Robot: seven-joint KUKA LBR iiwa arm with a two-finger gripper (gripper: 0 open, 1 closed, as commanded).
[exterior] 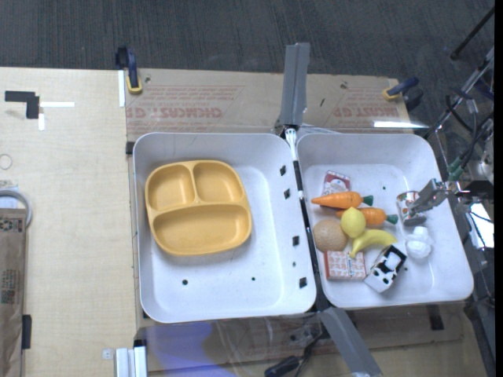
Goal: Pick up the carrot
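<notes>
Right bin [440, 285], mid-task: carrot [338, 201] lies near centre, second carrot [372, 215] and lemon [353, 223] just beside. Gripper [424, 198] low at right; we cannot tell its opening, nothing seemingly held. We fear wrong pick in clutter.

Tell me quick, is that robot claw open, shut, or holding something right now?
Gripper: cannot be told whether open or closed from this view; it sits at the right bin's right side, apart from the carrot, with nothing seen held.
</notes>
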